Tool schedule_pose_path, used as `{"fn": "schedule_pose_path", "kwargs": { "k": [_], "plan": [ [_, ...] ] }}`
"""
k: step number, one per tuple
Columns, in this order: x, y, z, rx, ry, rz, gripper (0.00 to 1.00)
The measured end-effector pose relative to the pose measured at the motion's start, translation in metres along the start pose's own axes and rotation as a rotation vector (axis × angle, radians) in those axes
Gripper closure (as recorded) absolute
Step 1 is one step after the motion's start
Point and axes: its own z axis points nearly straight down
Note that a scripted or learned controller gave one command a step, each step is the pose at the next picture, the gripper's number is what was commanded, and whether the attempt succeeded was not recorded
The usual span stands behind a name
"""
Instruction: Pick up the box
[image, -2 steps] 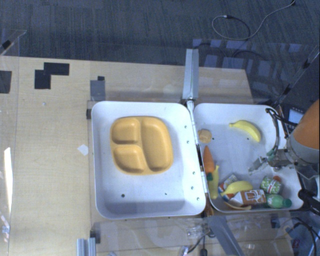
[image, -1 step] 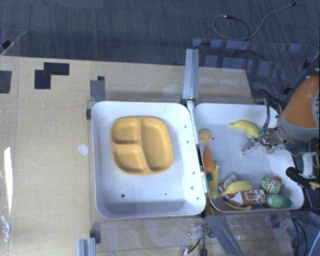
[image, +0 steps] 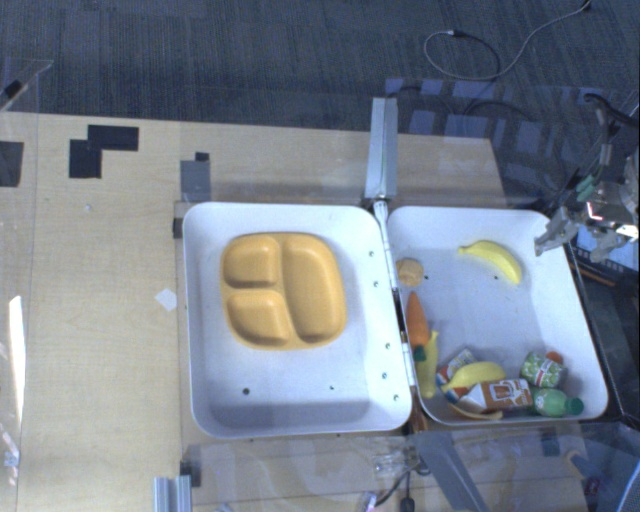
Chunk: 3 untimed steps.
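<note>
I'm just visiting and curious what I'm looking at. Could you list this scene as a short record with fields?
left bin: holds a yellow divided tray
right bin: holds the toys below
far end: banana
near divider: small round bun, carrot
near corner: box lying among a second banana, a can and a green bottle
gripper: at the right bin's far right corner, away from the box
box picked up: not yet

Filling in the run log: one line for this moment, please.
pincer: over right bin's far right rim, nothing held | small orange-and-white carton box: lying in right white bin, near corner, untouched
</note>
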Motion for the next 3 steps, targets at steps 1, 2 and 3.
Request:
{"fn": "schedule_pose_path", "kwargs": {
  "k": [1, 2, 3],
  "plan": [
    [0.020, -0.069, 0.108, 0.005, 0.002, -0.054, 0.00],
    [-0.009, -0.070, 0.183, -0.005, 0.000, -0.137, 0.00],
    [-0.008, -0.067, 0.170, -0.011, 0.001, -0.140, 1.00]
  ]
}}
